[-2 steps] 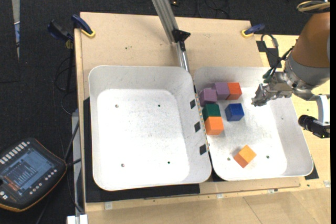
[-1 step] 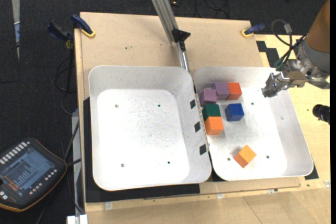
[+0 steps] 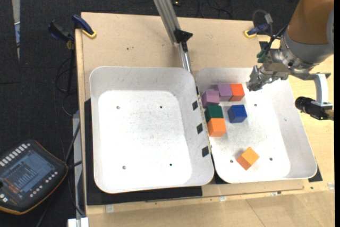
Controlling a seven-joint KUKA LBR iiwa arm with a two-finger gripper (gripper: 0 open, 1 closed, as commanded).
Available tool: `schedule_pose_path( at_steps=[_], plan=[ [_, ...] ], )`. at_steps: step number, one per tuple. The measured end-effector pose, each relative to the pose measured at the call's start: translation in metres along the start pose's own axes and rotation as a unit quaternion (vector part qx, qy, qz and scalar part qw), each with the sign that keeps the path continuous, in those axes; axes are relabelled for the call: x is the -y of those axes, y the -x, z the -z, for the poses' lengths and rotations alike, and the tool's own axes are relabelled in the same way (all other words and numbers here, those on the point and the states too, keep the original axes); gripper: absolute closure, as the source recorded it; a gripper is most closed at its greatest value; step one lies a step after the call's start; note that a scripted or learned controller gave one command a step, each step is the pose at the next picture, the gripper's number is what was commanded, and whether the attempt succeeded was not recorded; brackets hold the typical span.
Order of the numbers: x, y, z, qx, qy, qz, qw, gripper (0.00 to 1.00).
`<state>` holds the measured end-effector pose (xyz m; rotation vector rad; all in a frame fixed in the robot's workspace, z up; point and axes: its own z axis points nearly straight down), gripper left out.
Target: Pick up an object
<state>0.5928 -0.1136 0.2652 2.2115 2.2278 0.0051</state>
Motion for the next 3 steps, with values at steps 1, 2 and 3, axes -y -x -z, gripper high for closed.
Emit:
schedule_pose_path(
  at_steps=[1, 2, 3],
  plan=[
    [-0.01, -0.058, 0.002, 0.0, -0.001, 0.0, 1.0, 1.0],
    [-0.022, -0.116, -0.015, 0.0, -0.003, 0.0, 1.0, 1.0],
    [-0.042, -0.162, -0.013, 0.0, 0.0, 0.0, 1.0, 1.0]
  ],
)
